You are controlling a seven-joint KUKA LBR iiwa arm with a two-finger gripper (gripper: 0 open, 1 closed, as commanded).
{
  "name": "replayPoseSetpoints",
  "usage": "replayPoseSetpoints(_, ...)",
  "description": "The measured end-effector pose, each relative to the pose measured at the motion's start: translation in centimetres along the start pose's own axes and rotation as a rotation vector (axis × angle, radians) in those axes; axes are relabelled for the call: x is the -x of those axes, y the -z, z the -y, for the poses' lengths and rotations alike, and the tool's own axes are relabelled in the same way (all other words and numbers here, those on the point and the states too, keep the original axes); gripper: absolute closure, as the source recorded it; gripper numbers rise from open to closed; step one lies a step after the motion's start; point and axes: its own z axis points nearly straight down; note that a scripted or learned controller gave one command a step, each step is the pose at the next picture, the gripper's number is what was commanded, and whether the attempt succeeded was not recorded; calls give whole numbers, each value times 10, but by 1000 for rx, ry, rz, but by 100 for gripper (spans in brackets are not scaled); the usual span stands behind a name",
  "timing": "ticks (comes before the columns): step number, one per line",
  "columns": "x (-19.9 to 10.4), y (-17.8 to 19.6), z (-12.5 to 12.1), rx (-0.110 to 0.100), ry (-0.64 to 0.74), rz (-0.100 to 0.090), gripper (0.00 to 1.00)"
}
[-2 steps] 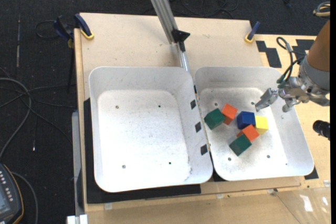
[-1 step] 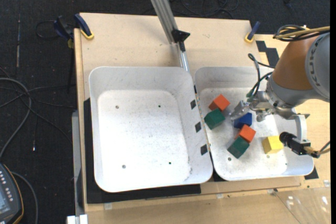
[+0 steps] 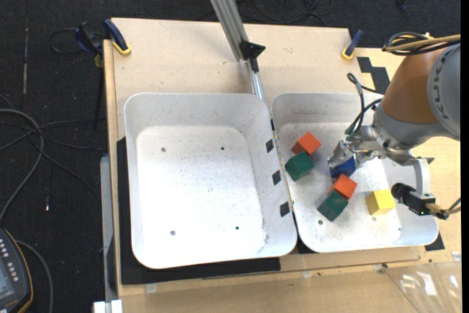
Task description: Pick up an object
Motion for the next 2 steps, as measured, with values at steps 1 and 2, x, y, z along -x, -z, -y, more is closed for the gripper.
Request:
replayPoseSetpoints(1,-94,75,45,1,9,-5,100)
replayPoseSetpoints(2,-175,74,78,1,7,-3,100)
